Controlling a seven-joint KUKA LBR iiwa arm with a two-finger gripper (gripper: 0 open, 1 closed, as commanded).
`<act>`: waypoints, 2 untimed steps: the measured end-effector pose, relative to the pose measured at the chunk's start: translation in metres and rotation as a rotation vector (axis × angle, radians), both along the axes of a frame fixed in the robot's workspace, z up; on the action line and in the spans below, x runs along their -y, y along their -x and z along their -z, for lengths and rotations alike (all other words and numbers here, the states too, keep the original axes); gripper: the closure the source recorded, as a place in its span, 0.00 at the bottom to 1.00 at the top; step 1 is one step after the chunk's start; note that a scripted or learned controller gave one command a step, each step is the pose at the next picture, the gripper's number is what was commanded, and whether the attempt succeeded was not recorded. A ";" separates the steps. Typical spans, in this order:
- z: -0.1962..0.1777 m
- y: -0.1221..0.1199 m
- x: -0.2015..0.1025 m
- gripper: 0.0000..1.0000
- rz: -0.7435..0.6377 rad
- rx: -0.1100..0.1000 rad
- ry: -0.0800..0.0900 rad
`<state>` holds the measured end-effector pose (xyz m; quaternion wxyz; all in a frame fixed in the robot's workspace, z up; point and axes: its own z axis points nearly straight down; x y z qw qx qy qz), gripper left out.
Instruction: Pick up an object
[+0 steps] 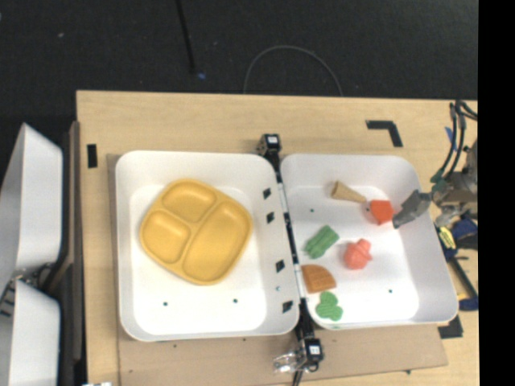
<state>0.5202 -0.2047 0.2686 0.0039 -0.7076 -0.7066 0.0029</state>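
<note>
2 white bins (129, 215): the pincer (410, 208), its spread impossible to tell, sits just beside the orange block (381, 211).

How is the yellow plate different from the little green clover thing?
The yellow plate is far bigger than the green clover. The plate lies in the left bin; the clover lies in the right bin, at its near left corner. The plate has three compartments; the clover is a lobed lump. Both lie flat.
</note>
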 end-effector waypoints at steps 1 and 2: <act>-0.006 -0.002 0.000 0.00 -0.003 0.011 0.003; 0.039 -0.007 -0.005 0.00 -0.001 0.007 0.002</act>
